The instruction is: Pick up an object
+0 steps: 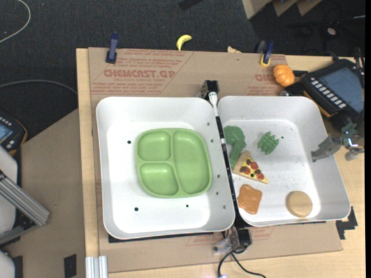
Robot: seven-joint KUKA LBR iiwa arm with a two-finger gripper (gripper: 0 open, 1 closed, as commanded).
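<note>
Dark carpet all round, cardboard-topped surface (pixel 174 68) carrying two white bins side by side. Left bin (pixel 116 213) holds a green divided plate (pixel 174 161). Right bin (pixel 324 155) holds all the candidates: broccoli piece (pixel 234 139), small green leafy item (pixel 268 142), pizza slice (pixel 250 168), orange-brown toast-like piece (pixel 250 198), tan round cookie-like item (pixel 299 203).

Pincer (pixel 330 146) sits at the right bin's right wall, just inside the rim; can't tell whether it's spread or pressed together, and nothing visible in it. No pick made yet, I'd say.

Risks as I see them:
- Broccoli and pizza slice sit touching or nearly so, hard against the divider between the bins. Closing there could catch both or clip the bin wall.
- Pizza slice and toast piece look flat, so fingers may skate over them.
- Round tan item lies near the front wall with little room on that side, and may roll or slide out of a pinch.
- Leafy item stands most in the open; probably the easiest approach.

Off-bin clutter: orange toy (pixel 283 74) and black handheld pendant (pixel 336 91) beside the arm's entry side, blue clamps (pixel 112 48) on the back edge, a yellow banana (pixel 184 40) beyond. Pendant sits close to the arm's path.
</note>
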